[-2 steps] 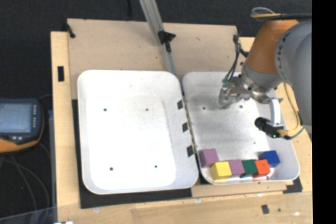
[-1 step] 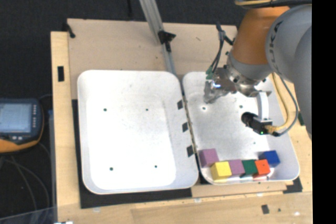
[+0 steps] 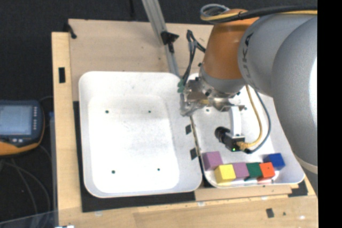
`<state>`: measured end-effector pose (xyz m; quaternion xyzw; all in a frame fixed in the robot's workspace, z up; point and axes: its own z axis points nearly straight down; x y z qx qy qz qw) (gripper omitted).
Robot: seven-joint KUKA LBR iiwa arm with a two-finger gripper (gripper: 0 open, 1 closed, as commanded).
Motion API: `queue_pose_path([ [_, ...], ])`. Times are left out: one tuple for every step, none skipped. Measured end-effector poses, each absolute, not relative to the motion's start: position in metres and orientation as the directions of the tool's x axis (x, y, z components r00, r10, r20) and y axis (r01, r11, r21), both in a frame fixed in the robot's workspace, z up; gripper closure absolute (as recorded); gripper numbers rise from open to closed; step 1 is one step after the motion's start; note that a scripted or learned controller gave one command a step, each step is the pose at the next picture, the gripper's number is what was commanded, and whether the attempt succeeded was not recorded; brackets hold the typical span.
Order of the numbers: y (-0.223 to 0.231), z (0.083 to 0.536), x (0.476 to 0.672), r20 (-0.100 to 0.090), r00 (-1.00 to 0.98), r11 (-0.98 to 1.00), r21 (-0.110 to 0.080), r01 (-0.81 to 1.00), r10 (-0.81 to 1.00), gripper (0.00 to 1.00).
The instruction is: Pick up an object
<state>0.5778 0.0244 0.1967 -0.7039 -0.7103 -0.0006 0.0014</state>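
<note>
At the far left, off the bench's left edge, a handheld pendant (image 3: 18, 124) with a grey screen and an orange rim lies over the dark floor. The bench (image 3: 112, 42) itself is pale, flat wood. Toward its left side sits the left bin (image 3: 131, 133), a shallow white tray with rounded corners and a faintly speckled floor marked by four small dark dots. A slim ribbed metal rail (image 3: 152, 5) slants down from the top toward the gap between the two bins. The right bin (image 3: 278, 181) lies beside it toward the bench's right edge, largely covered by the smooth grey arm (image 3: 288, 67) with its orange band (image 3: 224, 53). The tool (image 3: 200, 97) hangs over that bin's near-left part, by the divide; whether it is open or closed cannot be told. Along the right bin's front edge lie six small blocks in a tight cluster: a lilac block (image 3: 212, 159), a yellow block (image 3: 225, 172), a mauve block (image 3: 240, 170), a green block (image 3: 253, 170), an orange block (image 3: 266, 170) and a blue block (image 3: 275, 160), all apart from the tool.
</note>
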Motion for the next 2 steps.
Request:
queue_pose_path([
  [0.018,0.208,0.579,0.001,-0.001,0.001,0.002,1.000,1.000,1.00],
  [0.081,0.227,0.572,0.003,-0.009,0.009,0.003,1.000,1.000,1.00],
])
